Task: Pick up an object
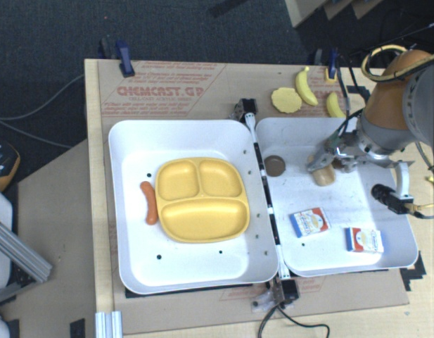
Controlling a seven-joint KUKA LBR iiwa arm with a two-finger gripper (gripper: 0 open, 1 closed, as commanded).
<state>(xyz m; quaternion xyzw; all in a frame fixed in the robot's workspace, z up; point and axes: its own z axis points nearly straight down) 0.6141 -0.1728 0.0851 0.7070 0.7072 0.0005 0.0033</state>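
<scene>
Two shallow white plastic bins side by side on brown cardboard-covered tabletop (97, 189). Left bin (132, 259): glossy yellow three-compartment plate (201, 199), rounded corners; small orange sausage-shaped toy (150, 203) just beside plate's left edge. Right bin (329, 263): dark brown round disc (274, 165) near left wall; tan rounded lump (323, 177), matte, possibly toy bread, hard to resolve; two small flat cartons, blue-white-red printed, one mid-bin (309, 222), one toward right wall (363, 240). Beyond bins, on tabletop: yellow scalloped wafer-like piece (287, 100) and two yellow toy bananas (307, 87), second (334, 105) partly cut off by cable. Metal jaws (330, 159) directly above tan lump, apparently touching; opening not discernible at this angle, grasp not confirmed. Grey arm body (406, 111) hides bin's upper right corner.
</scene>
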